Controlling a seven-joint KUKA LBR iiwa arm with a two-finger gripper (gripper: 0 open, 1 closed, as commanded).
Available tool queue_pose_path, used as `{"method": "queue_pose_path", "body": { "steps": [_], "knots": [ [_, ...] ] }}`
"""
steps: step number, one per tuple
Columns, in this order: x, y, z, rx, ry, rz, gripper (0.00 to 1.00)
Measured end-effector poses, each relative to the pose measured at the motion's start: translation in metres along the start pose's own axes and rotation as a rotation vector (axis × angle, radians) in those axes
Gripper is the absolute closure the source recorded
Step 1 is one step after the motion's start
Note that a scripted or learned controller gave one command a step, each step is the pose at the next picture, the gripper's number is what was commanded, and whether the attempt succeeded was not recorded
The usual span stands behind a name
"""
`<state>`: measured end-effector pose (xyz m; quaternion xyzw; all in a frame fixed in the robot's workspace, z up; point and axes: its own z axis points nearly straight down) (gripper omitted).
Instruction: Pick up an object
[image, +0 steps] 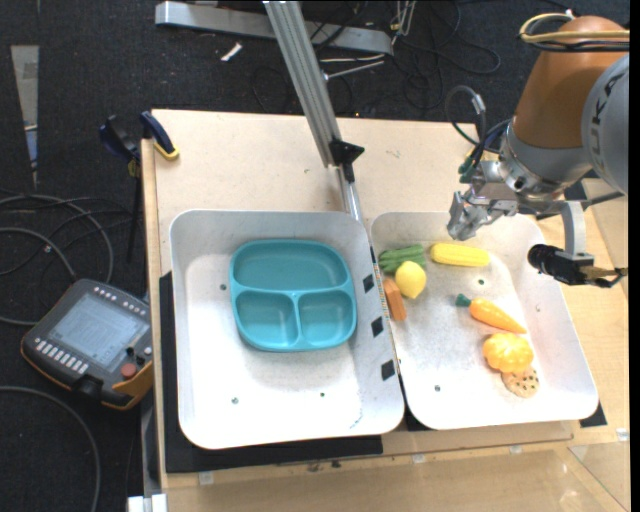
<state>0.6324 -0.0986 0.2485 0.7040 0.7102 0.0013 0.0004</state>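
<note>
Gripper (466, 224) hovering over the far edge of the right bin (560, 385), right above the corn cob (459, 256). No telling from this angle if it's ready to grab or clamped, too small and blurry. Nothing visibly held. Corn sitting just below and a touch toward the near side, long axis running left-right across the bin. Lemon (410, 278) and green pepper (401, 257) just left of the corn, carrot (496, 317) nearer the camera. Probably needs a straight drop, closing across the short width.
</note>
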Motion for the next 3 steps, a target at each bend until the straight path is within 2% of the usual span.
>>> {"method": "queue_pose_path", "body": {
  "steps": [3],
  "knots": [
    [0.181,0.008,-0.007,0.001,0.001,0.000,1.00]
  ]
}}
